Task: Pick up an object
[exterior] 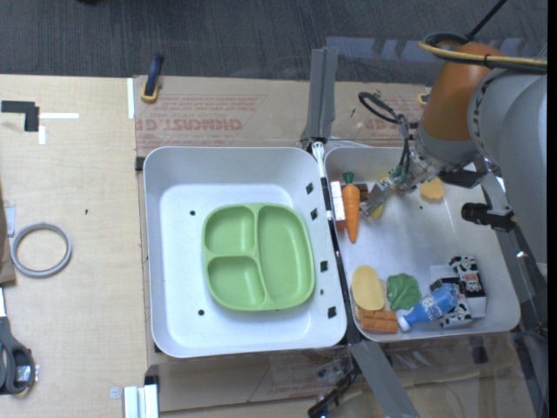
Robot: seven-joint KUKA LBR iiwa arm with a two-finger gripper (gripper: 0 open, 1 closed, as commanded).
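Pincer (380, 200) lowered into right bin (487, 320), tips just beside carrot (350, 212); jaw state cannot be told, tips too small and cluttered. Carrot lies lengthwise against bin's left wall, immediately left of pincer. Judged step: approach for grasp. Closing across carrot's narrow width advised, wall side allowing little finger room. Yellow piece (432, 190) to pincer's right. Open floor lies toward viewer from pincer, before clustered toys (409, 294) at near edge.

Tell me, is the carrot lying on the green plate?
No, the carrot lies in the right bin, while the green plate sits in the left bin.
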